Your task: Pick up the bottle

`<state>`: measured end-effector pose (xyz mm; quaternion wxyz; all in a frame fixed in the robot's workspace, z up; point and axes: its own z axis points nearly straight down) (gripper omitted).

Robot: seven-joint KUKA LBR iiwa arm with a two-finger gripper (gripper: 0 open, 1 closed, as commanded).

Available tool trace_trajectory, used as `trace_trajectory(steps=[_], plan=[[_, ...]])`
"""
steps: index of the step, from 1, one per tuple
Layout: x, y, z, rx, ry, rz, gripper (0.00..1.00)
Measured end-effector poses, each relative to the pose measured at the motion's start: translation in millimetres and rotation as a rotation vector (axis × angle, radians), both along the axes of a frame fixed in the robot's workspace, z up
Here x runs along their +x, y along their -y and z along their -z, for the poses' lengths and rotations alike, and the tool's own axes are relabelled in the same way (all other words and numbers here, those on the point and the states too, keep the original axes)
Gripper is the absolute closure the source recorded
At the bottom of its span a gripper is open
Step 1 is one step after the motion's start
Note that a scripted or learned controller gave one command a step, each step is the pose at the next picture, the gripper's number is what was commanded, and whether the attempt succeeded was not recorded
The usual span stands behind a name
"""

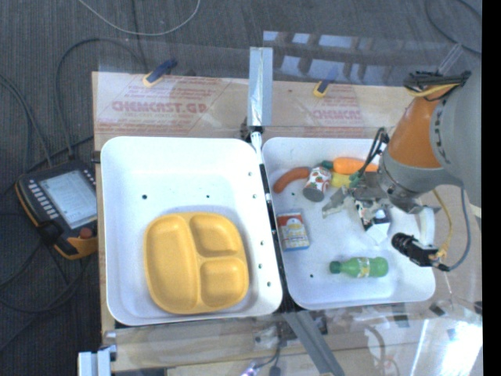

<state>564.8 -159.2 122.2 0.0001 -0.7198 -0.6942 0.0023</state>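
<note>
Dark grey ribbed floor all round the bench, crossed by thin black cables and one pale cable near the top edge. Bench top of clear sheet over brownish board with faint red lettering, held by blue-and-yellow clamps along its far edge. Black and orange handheld control pendant lying on the floor off the bench's left edge. Bright, even light.
</note>
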Motion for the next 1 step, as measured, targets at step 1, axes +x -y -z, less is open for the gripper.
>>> trace_trajectory(steps=[1], plan=[[-73.0,-10.1,29.0,0.0,0.012,-0.103,0.0]])
